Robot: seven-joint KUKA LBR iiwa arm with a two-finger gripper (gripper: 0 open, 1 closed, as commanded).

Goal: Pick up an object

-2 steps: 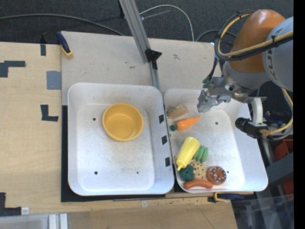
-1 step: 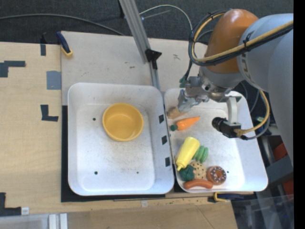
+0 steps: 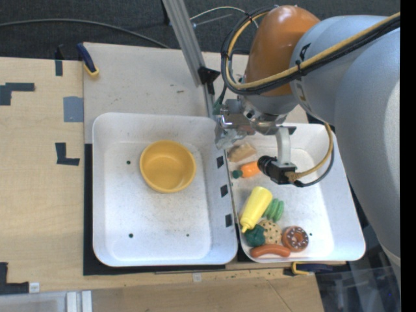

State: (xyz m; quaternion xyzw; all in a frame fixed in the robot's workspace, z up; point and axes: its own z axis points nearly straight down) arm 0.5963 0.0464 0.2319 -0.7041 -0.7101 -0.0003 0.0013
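Arm is over the right bin (image 3: 338,239), gripper (image 3: 229,130) down at its back-left corner by the divider. Can't tell the claw state, wrist hardware blocks it. Nearest item is a tan piece (image 3: 242,152) just below the gripper. Beyond it: carrot (image 3: 247,170), yellow bottle (image 3: 255,207), green piece (image 3: 275,209), cookie (image 3: 268,230), donut (image 3: 296,238), sausage (image 3: 270,252). Left bin (image 3: 110,174) holds a yellow bowl (image 3: 168,166).
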